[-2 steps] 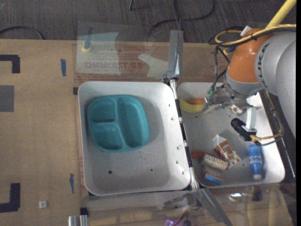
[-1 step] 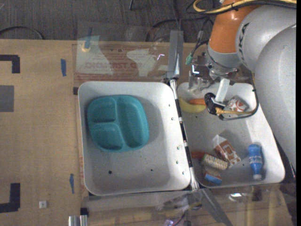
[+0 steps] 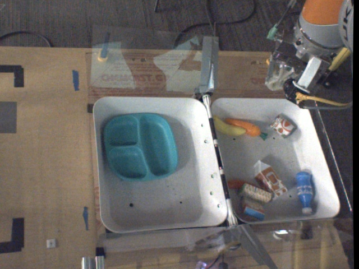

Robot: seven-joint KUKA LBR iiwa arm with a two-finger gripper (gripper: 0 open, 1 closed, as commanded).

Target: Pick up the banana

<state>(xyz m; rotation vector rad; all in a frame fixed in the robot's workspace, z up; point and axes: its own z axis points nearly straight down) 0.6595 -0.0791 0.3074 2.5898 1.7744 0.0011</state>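
Your banana (image 3: pixel 229 128) lies at ten o'clock in the right bin (image 3: pixel 324 150), touching the carrot (image 3: pixel 244 125), so a clean pinch looks tricky. The gripper (image 3: pixel 291 74) hovers beyond the bin's twelve o'clock rim; I cannot tell its grip state.
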